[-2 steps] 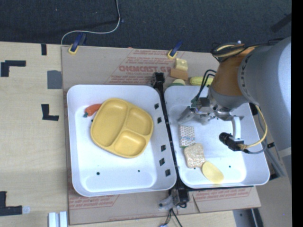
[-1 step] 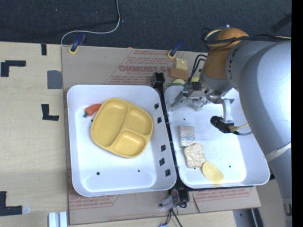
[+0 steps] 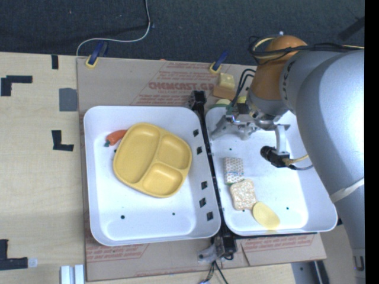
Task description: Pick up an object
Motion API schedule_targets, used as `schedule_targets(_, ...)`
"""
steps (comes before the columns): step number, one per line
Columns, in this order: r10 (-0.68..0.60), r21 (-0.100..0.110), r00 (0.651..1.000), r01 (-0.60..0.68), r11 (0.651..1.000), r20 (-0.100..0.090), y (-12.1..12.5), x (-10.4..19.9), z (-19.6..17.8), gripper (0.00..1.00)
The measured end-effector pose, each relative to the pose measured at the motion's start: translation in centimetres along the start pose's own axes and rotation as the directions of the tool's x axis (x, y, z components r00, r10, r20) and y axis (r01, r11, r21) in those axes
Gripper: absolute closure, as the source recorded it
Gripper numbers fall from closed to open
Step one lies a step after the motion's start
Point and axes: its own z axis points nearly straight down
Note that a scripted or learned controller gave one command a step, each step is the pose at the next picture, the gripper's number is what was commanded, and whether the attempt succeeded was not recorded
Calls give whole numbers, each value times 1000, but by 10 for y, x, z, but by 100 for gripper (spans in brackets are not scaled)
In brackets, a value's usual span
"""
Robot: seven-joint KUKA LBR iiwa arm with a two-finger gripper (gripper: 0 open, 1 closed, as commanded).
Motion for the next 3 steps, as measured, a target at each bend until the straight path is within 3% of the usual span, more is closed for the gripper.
schedule_targets(1, 1, 0, 1000, -1, 1000, 1, -17, -1, 0, 0)
schedule_targets(2, -1, -1, 1000, 1, 1000, -1, -3, -2, 0, 0)
schedule_targets(3, 0, 0, 1000, 0, 1000, 0, -39, -1, -1, 0)
